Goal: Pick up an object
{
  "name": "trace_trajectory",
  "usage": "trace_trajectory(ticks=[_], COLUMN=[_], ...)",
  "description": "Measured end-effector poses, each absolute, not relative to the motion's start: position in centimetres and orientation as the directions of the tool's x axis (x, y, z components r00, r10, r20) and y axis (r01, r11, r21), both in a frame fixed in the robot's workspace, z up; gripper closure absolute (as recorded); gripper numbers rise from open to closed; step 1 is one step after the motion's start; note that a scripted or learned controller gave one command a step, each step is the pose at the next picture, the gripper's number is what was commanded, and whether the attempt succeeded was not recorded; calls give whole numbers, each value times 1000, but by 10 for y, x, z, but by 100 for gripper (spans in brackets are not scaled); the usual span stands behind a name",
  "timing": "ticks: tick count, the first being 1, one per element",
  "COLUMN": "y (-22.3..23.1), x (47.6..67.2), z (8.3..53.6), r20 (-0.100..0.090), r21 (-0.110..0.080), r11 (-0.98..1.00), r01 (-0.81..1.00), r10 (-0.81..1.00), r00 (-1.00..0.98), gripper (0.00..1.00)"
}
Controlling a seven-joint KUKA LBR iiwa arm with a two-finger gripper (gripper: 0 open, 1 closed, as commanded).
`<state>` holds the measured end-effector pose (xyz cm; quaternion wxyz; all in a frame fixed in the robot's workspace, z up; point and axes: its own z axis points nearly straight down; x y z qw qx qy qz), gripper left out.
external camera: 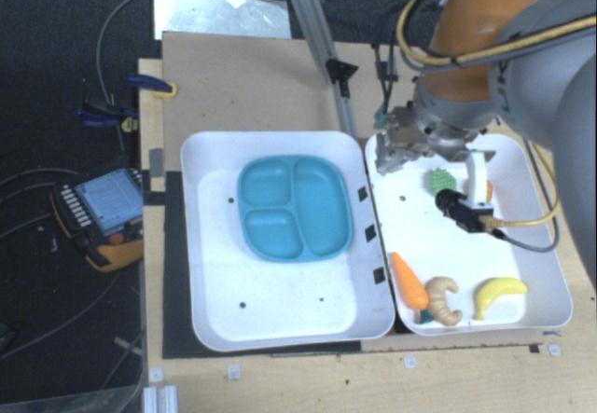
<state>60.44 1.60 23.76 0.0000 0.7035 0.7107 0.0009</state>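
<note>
My gripper (390, 156) hangs over the far left part of the right bin (536, 215), with nothing visibly held in it. A green toy (443, 180) lies just to its right, beside a white and orange item (478, 180) that the arm partly hides. Along the bin's near edge lie an orange carrot (408, 279), a beige curled piece (445, 298) and a yellow banana (499, 293). These three are well below the gripper in the view.
The left bin (215, 290) holds a blue divided plate (294, 208). A black connector on a yellow cable (464, 212) hangs from the arm over the right bin. A grey pole (312, 20) slants in from the top. Tools and a device lie off the bench at left.
</note>
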Motion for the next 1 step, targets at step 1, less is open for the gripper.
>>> trace_trajectory(ticks=[1], y=[67], x=[608], z=[244], r20=[2], r21=[3], r11=[10], r01=[1000], r10=[1000], r00=[-10], gripper=[100])
